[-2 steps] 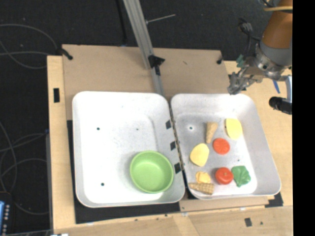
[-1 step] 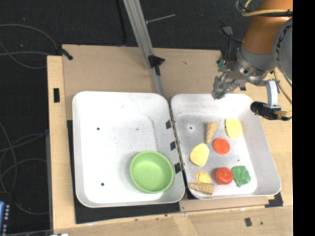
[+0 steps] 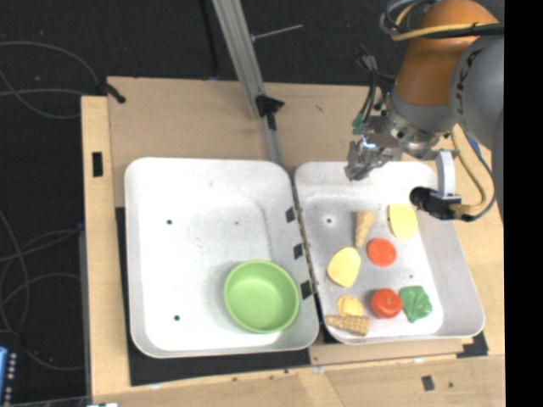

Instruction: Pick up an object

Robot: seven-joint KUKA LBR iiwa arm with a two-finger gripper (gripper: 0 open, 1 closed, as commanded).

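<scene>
Apparently nothing is picked yet; my end effector (image 3: 363, 161) hangs above the right bin (image 3: 441, 325), its state I cannot tell.

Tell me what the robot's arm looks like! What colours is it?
The arm is big and rounded, grey with a bright orange band above the wrist. Thin cables loop over its top and run down its side. At its end sits a small metal gripper, silvery and dark. A white piece with a black knob sticks out beside it.
</scene>
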